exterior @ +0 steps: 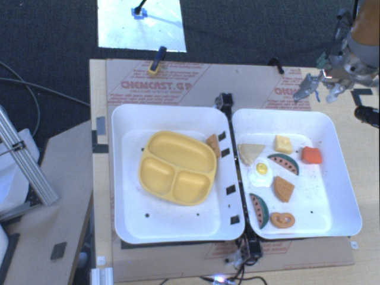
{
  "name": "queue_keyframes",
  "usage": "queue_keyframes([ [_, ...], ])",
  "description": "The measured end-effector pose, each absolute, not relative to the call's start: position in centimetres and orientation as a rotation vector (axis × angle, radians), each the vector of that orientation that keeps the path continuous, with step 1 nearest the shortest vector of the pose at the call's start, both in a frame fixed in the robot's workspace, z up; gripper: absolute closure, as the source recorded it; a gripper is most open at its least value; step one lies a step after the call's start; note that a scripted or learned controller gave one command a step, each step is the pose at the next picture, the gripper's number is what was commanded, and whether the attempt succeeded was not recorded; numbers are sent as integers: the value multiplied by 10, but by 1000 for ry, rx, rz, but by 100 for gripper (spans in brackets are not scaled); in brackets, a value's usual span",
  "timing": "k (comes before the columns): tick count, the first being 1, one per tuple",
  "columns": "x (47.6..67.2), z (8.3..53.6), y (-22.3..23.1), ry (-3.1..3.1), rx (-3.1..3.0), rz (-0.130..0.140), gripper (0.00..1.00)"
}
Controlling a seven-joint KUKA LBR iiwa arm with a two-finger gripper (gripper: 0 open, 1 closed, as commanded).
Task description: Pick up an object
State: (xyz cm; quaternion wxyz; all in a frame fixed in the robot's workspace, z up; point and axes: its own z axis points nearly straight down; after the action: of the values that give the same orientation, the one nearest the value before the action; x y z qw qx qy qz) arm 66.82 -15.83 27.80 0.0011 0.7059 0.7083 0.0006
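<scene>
Gripper [316, 88] hangs open, empty — the red block [311, 155] lies directly below it, toward the viewer, inside the right bin [343, 177].

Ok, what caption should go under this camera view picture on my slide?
Robot hand hovers above the right bin of toy food, beside a yellow tray.

Cardboard-topped bench [196, 81] under two white bins [127, 218] side by side.

A robotics lab: two white bins [178, 114] sit clamped on a printed cardboard sheet [178, 83] over the tabletop [65, 159], with aluminium framing [27, 159], loose cables [24, 94] on dark carpet (office-style), and toy food [284, 189] as test objects.
</scene>
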Motion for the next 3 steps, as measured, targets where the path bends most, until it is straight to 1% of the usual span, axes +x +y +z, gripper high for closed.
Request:
queue_keyframes([
  [1,654,136,-181,2225,2227,-8,0],
  [2,640,82,-175,2224,2220,-1,0],
  [3,670,87,-207,2224,2220,3,0],
])
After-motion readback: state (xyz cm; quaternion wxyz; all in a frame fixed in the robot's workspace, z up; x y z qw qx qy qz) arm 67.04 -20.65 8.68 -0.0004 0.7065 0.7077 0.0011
